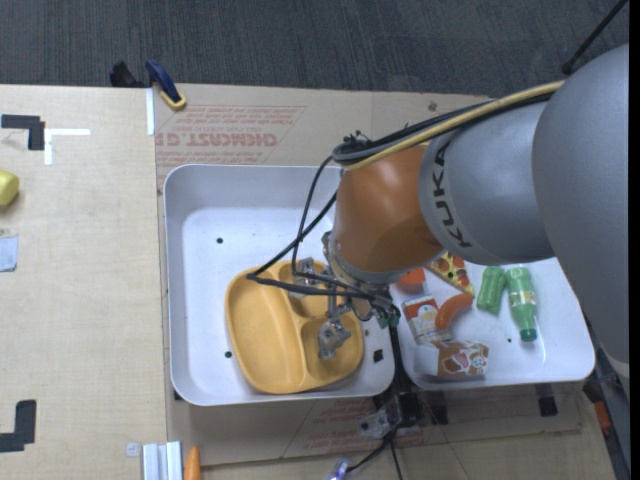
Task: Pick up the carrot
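Note:
The carrot [456, 308] looks like a short orange piece lying in the right bin [570, 353], partly tucked against a small white and orange packet [424, 320]. My gripper [333, 338] hangs low over the yellow divided dish [265, 333] in the left bin [190, 268], well to the left of the carrot and across the wall between the bins. Nothing shows held in it. The orange wrist band and grey arm cover the upper part of the right bin.
In the right bin lie a green bottle [521, 303], a smaller green item [490, 290], a pizza-slice toy [450, 269] and a brown and white carton [461, 359]. A yellow object [6, 188] sits on the bench at far left.

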`<act>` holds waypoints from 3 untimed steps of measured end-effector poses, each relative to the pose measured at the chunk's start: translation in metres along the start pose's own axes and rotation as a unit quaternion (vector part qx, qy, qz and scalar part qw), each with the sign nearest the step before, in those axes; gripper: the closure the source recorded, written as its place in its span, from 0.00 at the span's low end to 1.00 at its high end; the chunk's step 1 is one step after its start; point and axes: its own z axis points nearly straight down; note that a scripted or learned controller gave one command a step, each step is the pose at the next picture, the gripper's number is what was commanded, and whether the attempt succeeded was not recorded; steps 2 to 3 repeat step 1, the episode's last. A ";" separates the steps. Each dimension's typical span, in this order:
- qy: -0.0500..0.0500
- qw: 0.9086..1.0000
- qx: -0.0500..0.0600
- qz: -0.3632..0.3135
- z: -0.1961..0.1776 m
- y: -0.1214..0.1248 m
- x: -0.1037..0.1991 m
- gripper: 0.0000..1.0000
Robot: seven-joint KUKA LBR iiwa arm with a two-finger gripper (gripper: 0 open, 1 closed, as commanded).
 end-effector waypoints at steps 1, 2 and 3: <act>-0.004 1.000 0.001 0.001 -0.011 -0.002 -0.003 1.00; -0.004 1.000 0.001 0.001 -0.011 -0.002 -0.003 1.00; -0.004 1.000 0.001 0.001 -0.011 -0.002 -0.003 1.00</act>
